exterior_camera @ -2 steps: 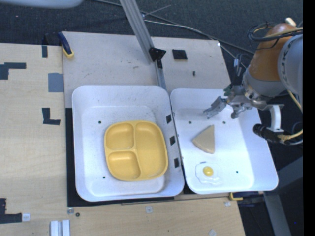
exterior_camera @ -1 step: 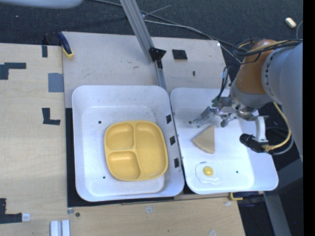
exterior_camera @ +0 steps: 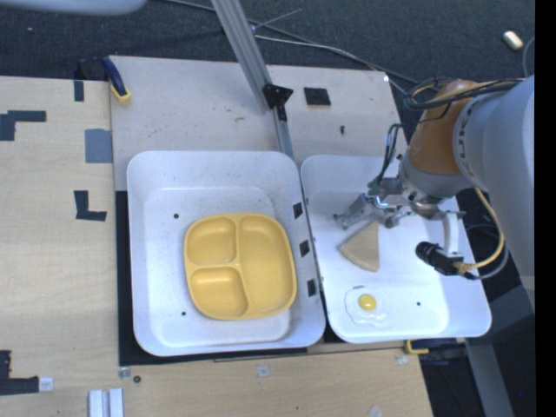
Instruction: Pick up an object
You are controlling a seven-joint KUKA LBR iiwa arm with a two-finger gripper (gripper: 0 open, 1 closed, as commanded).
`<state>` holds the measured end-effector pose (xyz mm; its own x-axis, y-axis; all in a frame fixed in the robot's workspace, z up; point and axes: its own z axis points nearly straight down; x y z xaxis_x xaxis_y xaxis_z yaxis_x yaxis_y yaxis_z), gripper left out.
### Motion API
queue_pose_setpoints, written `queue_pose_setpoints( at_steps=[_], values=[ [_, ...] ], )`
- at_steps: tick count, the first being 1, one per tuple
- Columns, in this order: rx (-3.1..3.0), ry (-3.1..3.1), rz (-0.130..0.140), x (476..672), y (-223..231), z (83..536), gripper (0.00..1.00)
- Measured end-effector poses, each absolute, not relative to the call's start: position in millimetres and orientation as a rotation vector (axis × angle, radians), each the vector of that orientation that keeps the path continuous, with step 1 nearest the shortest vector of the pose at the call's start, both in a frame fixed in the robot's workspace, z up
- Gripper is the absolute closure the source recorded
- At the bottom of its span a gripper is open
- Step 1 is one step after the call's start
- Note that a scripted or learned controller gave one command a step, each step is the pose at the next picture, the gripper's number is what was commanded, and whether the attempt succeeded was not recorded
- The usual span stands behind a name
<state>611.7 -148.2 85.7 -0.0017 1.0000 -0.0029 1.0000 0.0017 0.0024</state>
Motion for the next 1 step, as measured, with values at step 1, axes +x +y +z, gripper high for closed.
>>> queue_pose_setpoints(
  at_steps=[1],
  values=[
    [2.213,2.219,0.001,612.7,-148.5,97.6,1.00]
  ],
)
